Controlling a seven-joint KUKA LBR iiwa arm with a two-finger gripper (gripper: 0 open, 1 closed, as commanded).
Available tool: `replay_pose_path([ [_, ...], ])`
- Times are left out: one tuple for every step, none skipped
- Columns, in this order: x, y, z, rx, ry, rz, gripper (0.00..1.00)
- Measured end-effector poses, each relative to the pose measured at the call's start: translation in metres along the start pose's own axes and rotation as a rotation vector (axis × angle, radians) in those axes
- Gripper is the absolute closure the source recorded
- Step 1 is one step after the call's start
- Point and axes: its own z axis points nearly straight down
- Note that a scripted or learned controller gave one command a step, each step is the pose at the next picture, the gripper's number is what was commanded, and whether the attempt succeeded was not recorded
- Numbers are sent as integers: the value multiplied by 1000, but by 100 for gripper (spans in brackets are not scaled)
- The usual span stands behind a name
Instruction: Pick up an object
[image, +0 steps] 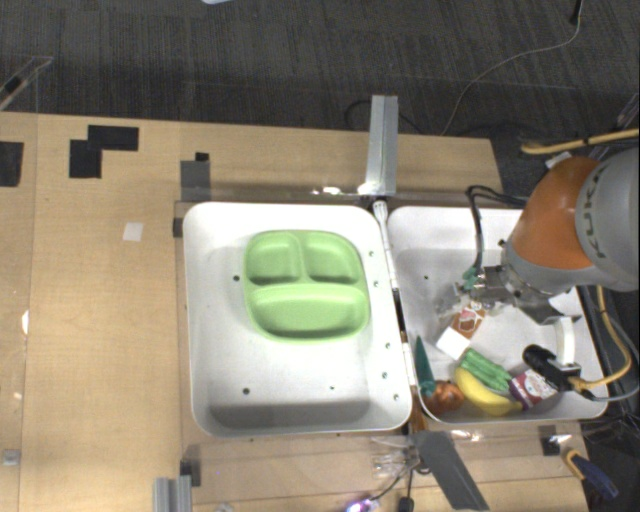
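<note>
We see the jaws (474, 290) low in the right bin (430, 240) above a small packet (467, 321); their state we cannot tell.

Open floor in right bin's (430, 235) far half; clutter (487, 378) near front wall.

The light is bright and even, and it seems to come from above. The two white bins shine the most. The left bin (215, 330) has a soft grey shadow along its near wall at the lower middle of the frame. The green divided plate (304, 283) looks a little washed out and glows pale. The wooden surface (90, 330) is lit evenly, with faint pale streaks at the far left. The dark floor (250, 50) at the top looks dim and grainy. The whole picture is a bit soft, and small things at the lower right look fuzzy.
</note>
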Motion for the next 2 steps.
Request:
replay_pose_path([
  [0,4,-12,-10,-3,-2,100],
  [35,54,-93,10,-1,242,100],
])
